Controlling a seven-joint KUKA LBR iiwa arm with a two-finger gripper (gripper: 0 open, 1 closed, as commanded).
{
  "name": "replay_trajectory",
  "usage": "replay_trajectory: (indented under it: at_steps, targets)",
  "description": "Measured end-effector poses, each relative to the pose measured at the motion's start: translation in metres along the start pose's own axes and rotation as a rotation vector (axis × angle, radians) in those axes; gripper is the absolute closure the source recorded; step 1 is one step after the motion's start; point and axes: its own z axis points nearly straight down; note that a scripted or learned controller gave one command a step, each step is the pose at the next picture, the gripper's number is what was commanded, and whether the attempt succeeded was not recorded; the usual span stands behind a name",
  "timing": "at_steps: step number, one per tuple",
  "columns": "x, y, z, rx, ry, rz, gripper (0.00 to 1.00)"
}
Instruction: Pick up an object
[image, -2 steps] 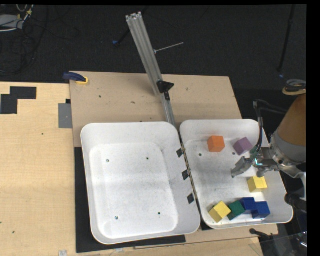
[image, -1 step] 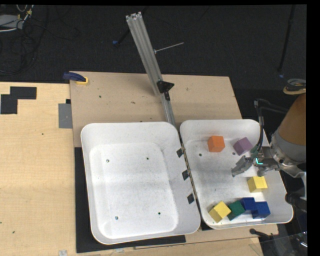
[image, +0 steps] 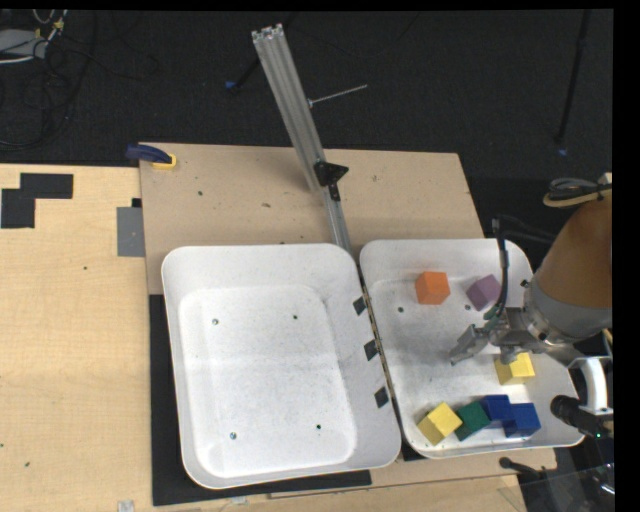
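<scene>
Tool (image: 478, 345) sits low in the right bin (image: 400, 400), fingers spread, nothing between them. Orange block (image: 432, 287) and purple block (image: 483, 291) lie just beyond it. Small yellow block (image: 517, 368) is just beside the tool. Another yellow block (image: 439, 422), a green block (image: 473, 419) and blue blocks (image: 510, 414) cluster at the near rim.
</scene>
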Motion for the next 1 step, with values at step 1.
replay_trajectory:
  at_steps: [1]
  targets:
    - [0.0010, -0.0015, 0.0542, 0.001, 0.001, 0.001, 0.00]
